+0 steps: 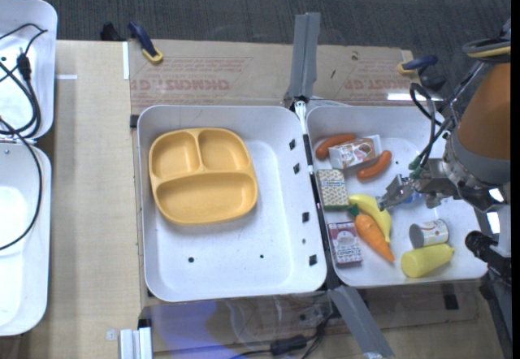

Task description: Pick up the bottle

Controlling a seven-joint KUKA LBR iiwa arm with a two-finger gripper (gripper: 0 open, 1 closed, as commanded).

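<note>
The pincer [396, 193], spread and grasping nothing, is hovering in approach; next it needs shifting toward five o'clock onto the yellow bottle [426, 259].

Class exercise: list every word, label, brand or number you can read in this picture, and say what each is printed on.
"CHEMCUT" or similar, red print seen upside down and repeated, only partly legible: on the cardboard sheet behind the two bins.
Labels on the small red box, the patterned box, the can and the packet: too small and blurred to read.
The yellow bottle: no readable text.
</note>
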